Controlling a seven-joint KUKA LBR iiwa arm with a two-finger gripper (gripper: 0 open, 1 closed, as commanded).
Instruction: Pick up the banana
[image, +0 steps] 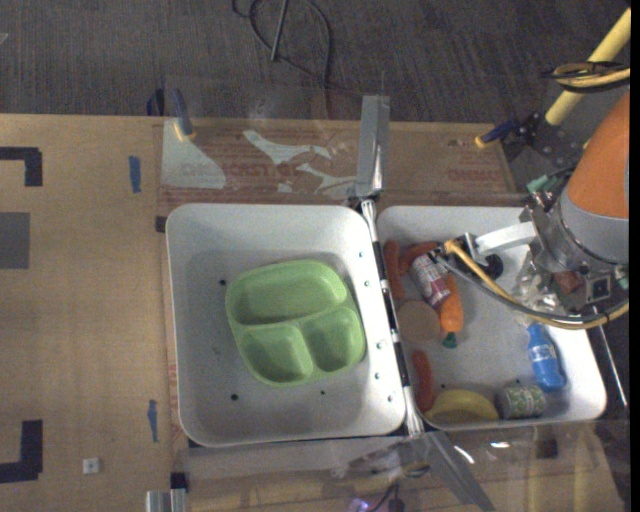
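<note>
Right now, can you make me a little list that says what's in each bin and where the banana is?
left bin: a green divided plate with three compartments
right bin: banana, blue bottle, orange bottle, a can, red sausage-like pieces, a round tan piece, a small patterned item
banana: yellow, lying at the bin's near edge, next to a red sausage-like piece
arm: over the right bin's right side, away from the banana
banana picked up: not yet
</note>
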